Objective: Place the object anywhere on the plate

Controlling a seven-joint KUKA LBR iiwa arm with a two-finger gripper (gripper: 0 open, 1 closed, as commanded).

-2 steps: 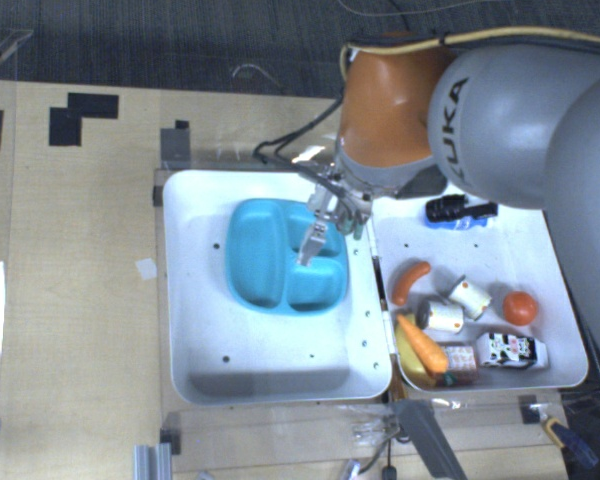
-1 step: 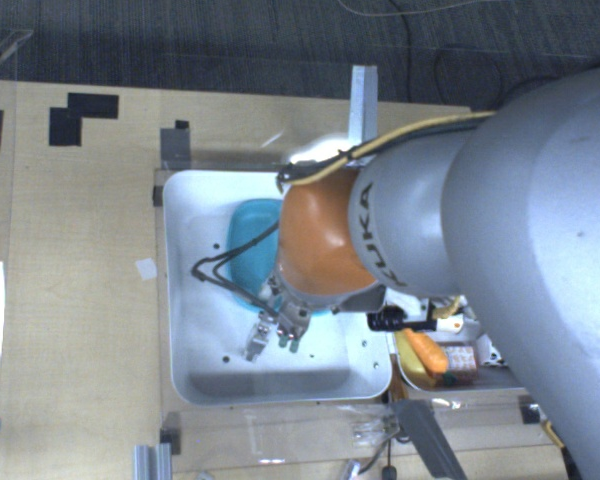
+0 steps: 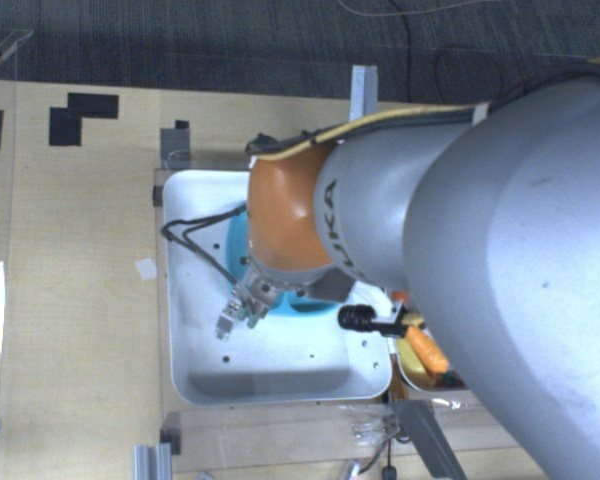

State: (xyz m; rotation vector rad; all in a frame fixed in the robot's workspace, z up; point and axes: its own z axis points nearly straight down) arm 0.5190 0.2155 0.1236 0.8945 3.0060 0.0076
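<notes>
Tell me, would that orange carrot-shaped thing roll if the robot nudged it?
Probably a little: the orange thing looks long and rounded, so it may roll sideways. Its smooth-looking surface could be slippery. The arm hides part of it, so its stiffness is hard to judge.

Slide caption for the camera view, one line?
Gripper over the left bin, beside the blue plate; orange object farther right.

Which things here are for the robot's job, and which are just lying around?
For the job: gripper; blue plate; orange thing, maybe the object to place.
Just lying about: black shapes on the bench; thin wire up top.
</notes>
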